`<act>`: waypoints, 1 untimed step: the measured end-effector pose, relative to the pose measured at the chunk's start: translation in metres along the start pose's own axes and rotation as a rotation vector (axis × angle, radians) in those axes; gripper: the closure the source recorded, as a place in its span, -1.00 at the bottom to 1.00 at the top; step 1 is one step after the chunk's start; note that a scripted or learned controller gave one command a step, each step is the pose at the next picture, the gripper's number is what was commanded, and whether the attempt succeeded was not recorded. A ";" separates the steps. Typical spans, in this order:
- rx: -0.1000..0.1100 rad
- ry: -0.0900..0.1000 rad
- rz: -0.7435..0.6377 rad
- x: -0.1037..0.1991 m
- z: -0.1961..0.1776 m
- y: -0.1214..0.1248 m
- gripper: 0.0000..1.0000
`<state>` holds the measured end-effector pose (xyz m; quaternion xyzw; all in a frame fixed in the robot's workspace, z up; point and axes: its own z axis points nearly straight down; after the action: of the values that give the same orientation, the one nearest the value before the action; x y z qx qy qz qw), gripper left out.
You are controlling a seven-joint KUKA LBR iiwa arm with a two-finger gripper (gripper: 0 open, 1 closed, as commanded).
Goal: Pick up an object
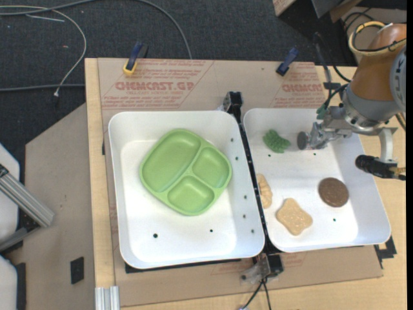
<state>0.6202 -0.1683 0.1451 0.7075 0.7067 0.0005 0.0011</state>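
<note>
Resting in left bin (122, 173): green tray (186, 171)

Cardboard-topped bench (193, 82) bears left bin (129, 237) beside right bin (361, 228).

Grey arm (381, 102) w/ orange band, black cables, small metal tool (314, 137) at tip.

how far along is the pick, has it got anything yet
Done: the gripper is down in the right bin, beside the green toy. In hand: nothing visibly lifted; the brown disc and tan pieces lie on the bin floor. Left: grasping and raising one object.
</note>
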 end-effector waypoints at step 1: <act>-0.001 -0.001 -0.001 -0.008 -0.048 -0.004 1.00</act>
<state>0.6162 -0.1765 0.1935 0.7072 0.7070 0.0005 0.0016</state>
